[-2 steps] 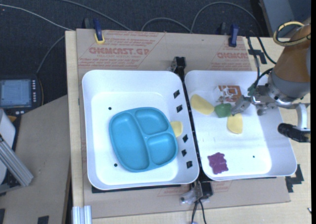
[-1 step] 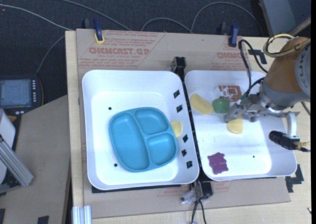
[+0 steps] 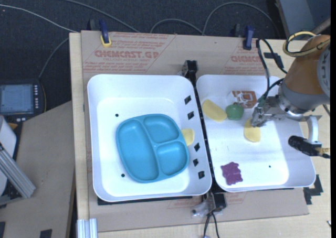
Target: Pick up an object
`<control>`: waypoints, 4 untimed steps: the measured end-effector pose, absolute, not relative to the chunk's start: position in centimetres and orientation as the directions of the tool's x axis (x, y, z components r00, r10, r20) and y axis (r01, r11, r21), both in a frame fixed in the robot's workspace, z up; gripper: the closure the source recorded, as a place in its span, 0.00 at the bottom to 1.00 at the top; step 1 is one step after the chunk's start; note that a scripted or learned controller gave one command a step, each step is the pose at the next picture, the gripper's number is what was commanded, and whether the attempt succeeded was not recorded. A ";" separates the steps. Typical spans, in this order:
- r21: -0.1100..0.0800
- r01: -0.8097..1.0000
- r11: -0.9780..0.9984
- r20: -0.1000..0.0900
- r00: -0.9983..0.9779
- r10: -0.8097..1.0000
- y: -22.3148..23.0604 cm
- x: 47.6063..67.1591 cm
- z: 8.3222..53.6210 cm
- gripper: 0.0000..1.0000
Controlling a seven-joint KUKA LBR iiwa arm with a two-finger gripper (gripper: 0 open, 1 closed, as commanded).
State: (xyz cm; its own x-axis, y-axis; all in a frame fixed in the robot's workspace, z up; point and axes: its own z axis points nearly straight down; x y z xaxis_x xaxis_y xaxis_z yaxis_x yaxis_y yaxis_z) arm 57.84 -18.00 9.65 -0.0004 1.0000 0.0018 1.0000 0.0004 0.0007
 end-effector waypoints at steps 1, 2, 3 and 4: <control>0.006 1.000 0.002 -0.001 -0.002 1.000 -17.2 58.5 14.6 1.00; 0.005 1.000 0.001 -0.001 -0.001 1.000 -16.9 57.9 19.3 1.00; 0.008 1.000 0.002 -0.002 -0.002 1.000 -16.6 57.3 25.2 1.00; 0.004 1.000 0.002 -0.001 -0.002 1.000 -16.5 57.4 27.6 1.00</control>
